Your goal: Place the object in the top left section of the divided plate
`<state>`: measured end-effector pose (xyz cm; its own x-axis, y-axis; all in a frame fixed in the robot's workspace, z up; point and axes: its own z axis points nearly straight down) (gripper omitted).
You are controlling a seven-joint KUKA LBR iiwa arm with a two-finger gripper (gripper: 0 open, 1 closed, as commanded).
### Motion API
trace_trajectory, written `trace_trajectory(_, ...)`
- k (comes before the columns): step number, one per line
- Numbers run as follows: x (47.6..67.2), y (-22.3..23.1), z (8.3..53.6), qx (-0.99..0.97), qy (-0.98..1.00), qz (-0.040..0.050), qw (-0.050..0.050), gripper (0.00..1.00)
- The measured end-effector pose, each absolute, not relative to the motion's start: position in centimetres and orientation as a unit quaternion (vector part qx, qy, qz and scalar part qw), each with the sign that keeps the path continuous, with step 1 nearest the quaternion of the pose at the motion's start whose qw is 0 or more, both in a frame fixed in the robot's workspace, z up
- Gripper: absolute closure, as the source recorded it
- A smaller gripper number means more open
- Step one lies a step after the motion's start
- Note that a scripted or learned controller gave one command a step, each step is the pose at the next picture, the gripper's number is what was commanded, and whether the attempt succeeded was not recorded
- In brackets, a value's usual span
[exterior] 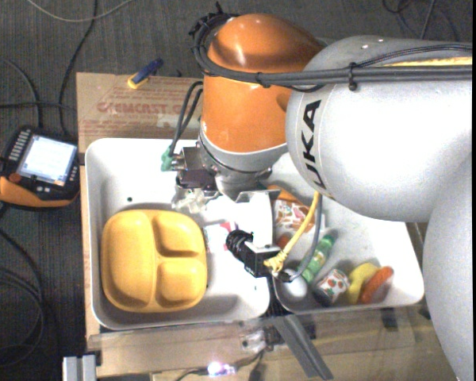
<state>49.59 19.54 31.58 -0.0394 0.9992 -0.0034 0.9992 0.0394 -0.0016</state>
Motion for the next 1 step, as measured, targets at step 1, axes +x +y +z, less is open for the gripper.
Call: trace_trajectory(1, 55.33, 21.44, 28.79, 0.64, 0.769, -0.0023, 0.001, 1.0)
